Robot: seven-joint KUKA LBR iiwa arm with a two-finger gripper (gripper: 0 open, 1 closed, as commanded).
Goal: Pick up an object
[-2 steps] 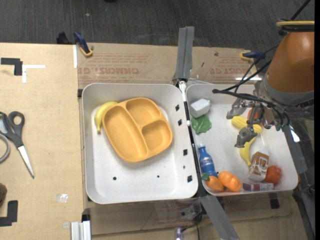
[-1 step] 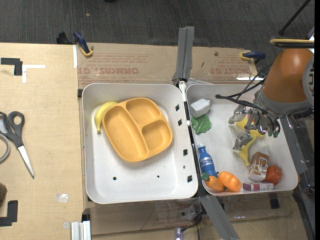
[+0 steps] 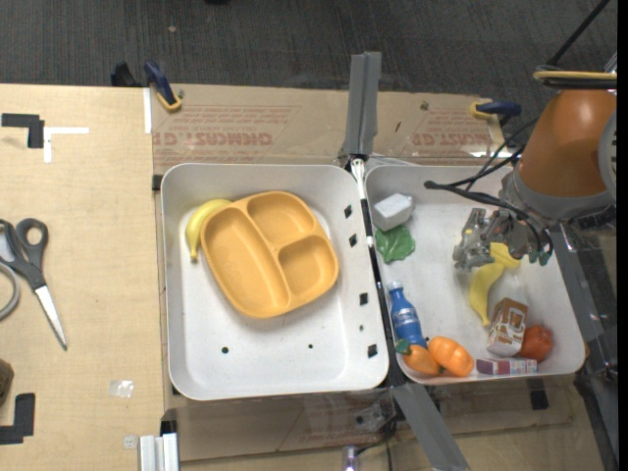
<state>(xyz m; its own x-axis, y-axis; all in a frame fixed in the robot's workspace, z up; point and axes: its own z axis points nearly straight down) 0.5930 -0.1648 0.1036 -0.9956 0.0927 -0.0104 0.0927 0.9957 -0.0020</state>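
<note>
- Now, largest first: two white bins side by side, left bin (image 3: pixel 186 361) and right bin (image 3: pixel 442 189), on a bench with brown cardboard under them.
- Grey arm with orange band (image 3: pixel 567 143) reaching in from the right, over the right bin's upper right part.
- Orange divided plate (image 3: pixel 267 253) lying tilted in the left bin, covering most of a yellow banana (image 3: pixel 199 224) at its upper left edge.
- Gripper (image 3: pixel 488 243) low in the right bin, closed around the top end of a second banana (image 3: pixel 483 287), yellow showing between the fingers.
- Along the right bin's near wall: blue bottle (image 3: pixel 400 314), orange fruit pieces (image 3: pixel 439 357), brown carton (image 3: pixel 507 327), red tomato (image 3: pixel 536 341).
- Up the bin's left side: white block (image 3: pixel 392 208) touching a green leafy thing (image 3: pixel 395 244).
- Off on the bench, far left: scissors (image 3: pixel 37 273).
</note>
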